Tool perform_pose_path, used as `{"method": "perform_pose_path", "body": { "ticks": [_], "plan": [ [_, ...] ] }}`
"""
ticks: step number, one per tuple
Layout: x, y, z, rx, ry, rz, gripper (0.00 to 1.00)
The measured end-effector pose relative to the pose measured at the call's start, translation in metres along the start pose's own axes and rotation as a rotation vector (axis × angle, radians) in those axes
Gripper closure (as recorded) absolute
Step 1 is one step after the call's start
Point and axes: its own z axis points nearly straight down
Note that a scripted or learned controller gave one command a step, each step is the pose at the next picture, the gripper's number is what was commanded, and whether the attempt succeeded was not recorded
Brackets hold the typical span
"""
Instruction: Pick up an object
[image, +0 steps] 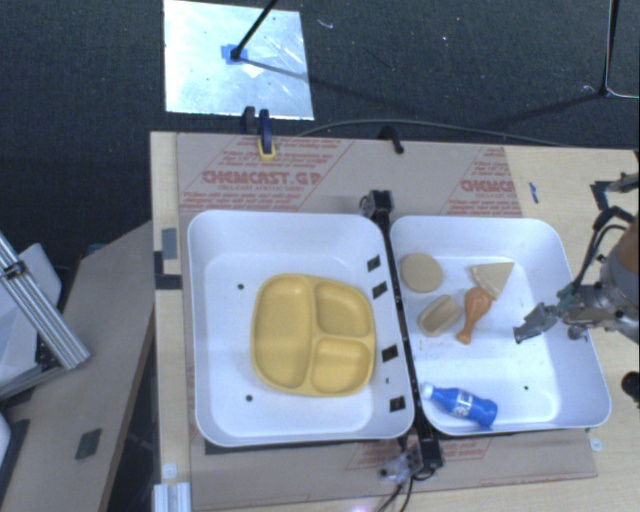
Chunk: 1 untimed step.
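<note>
You are looking down at a slant on a bench carrying two shallow white bins side by side. The left bin (215, 250) holds one thing, a yellow divided tray (312, 332) lying flat at its middle.

The right bin (545, 390) holds all the small objects you could pick. A round tan disc (421, 271) lies near the bin's far left corner, with a pale wedge (491, 277) beside it toward the far edge's middle. Just nearer lie an oval bread-like piece (439, 314) and an orange drumstick shape (474, 313), close together, possibly touching. A blue bottle (460, 402) lies on its side against the near edge, toward the near left corner, well apart from the others.

The gripper (528, 329) reaches in over the bin's right edge, above bare floor near the middle. Nothing sits between its fingers; whether they are spread or closed is too small to tell. The drumstick is probably the nearest candidate, judging by where the gripper hangs.
</note>
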Motion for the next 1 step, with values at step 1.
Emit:
{"method": "perform_pose_path", "body": {
  "ticks": [1],
  "plan": [
    [0.0006, 0.0031, -0.0061, -0.012, -0.003, -0.004, 0.00]
  ]
}}
